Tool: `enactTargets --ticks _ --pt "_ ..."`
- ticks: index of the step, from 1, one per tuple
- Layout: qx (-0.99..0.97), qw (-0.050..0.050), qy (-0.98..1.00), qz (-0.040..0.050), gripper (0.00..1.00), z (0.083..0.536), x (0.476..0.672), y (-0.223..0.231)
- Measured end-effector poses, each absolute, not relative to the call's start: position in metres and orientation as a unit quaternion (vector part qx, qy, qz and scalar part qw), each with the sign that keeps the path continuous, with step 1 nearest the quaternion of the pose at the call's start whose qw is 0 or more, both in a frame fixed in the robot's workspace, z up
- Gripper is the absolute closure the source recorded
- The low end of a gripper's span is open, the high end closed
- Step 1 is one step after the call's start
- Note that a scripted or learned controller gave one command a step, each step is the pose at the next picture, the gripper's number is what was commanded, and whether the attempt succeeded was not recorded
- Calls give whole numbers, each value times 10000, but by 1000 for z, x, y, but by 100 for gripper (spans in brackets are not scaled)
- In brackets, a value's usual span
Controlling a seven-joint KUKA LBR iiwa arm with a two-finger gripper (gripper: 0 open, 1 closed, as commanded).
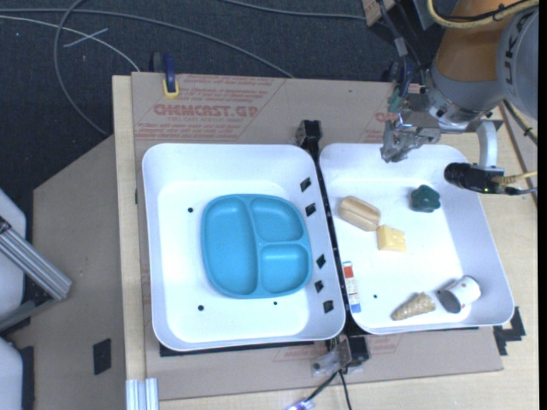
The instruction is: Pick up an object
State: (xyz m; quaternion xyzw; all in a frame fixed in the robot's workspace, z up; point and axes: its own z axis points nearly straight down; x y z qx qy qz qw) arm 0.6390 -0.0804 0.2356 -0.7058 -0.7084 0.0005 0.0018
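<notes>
Objects to pick lie loose in the right bin (pixel 479 229), spread so that each has bare floor around it, which gives the fingers room to come down on either side of any one. Largest on the bench is the left bin (pixel 162 229), holding a blue divided plate (pixel 256 244) at its middle; that plate lies flat and broad and looks a poor thing for a two-finger grasp. In the right bin, a tan roll (pixel 359 213) sits near the left wall, with a pale yellow wedge (pixel 392 238) just beside it toward the centre. A dark green lump (pixel 424 198) lies nearer the back right corner. Along the front edge rest a ridged cone (pixel 414 307) and a small white-and-dark cylinder (pixel 460 294), close together. The gripper (pixel 395 150) hangs over the back edge of the right bin, holding nothing; how wide it stands I cannot tell. It looks nearest the lump and the roll, so either seems a likely pick.
</notes>
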Motion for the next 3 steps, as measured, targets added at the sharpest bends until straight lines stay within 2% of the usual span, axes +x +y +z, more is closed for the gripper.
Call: enactTargets --ticks 1,3 --pt "-7058 19 -7084 2 100 244 619 -29" --pt "-7064 16 -7078 9 100 224 594 79"
